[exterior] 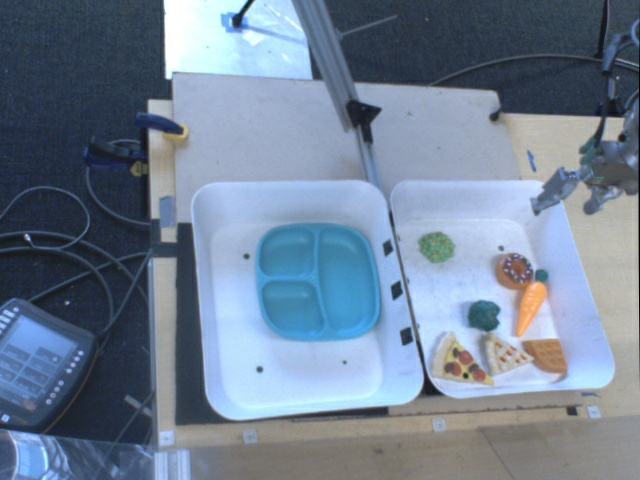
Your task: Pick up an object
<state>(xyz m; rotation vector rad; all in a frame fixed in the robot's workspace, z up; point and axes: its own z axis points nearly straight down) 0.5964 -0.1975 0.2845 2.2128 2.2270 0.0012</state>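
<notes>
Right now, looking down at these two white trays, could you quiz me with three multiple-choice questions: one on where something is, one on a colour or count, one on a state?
1. Where does the blue divided plate lie?
A. left bin
B. right bin
C. on the bare bench

2. What colour is the carrot's body?
A. purple
B. orange
C. white

3. How does the gripper stand to the toy food?
A. clamped on the doughnut
B. pressing on the pizza slice
C. apart from all of it, near the right bin's far rim

Answers: 1 A, the plate sits in the left bin. 2 B, orange with a green top. 3 C, the fingers are by the right bin rim, away from the doughnut and pizza slice.
</notes>
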